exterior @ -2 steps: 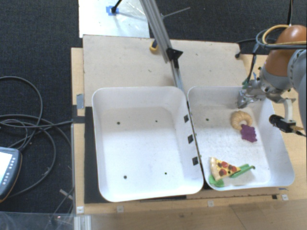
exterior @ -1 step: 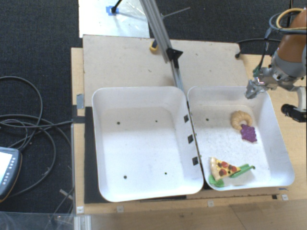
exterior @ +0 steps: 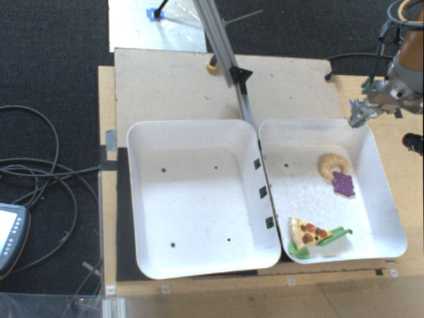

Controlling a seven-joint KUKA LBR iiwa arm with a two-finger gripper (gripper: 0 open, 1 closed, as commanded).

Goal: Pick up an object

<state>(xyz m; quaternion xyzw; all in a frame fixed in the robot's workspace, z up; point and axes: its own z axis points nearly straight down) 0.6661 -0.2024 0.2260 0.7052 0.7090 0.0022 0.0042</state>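
In the right bin (exterior: 381, 171) lie a tan croissant (exterior: 330, 163), a purple grape bunch (exterior: 343, 185) touching its lower side, a pizza slice (exterior: 307, 232) near the front edge and a green piece (exterior: 333, 235) beside the slice. My gripper (exterior: 358, 116) hangs at the bin's far right corner, above the rim, well apart from all the objects. Nothing shows between its fingers.
The left bin (exterior: 142, 197) sits beside the right one, sharing a middle wall. A slanted metal pole (exterior: 218, 35) crosses the bench from the top. Cables (exterior: 40, 171) and a pendant (exterior: 10, 234) lie on the floor at left.
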